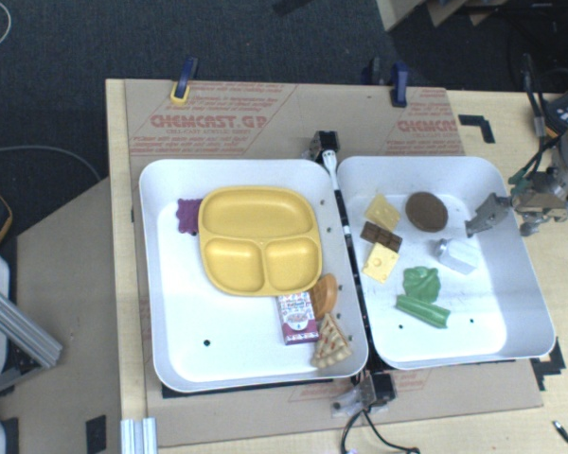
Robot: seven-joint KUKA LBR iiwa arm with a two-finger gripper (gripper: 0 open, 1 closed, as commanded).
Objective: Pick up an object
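I see my gripper (pixel 497 211) over the right bin's (pixel 521 282) far right edge; I cannot tell its state. Nearby lie a white block (pixel 457 254), brown disc (pixel 426 212), cheese pieces (pixel 381 237) and green toy (pixel 422 297).

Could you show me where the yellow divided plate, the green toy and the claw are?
Yellow divided plate (pixel 260 239): camera view, on its centre ridge.
Green toy (pixel 421 296): camera view, mid-body.
Claw (pixel 488 214): camera view, at its fingertips.
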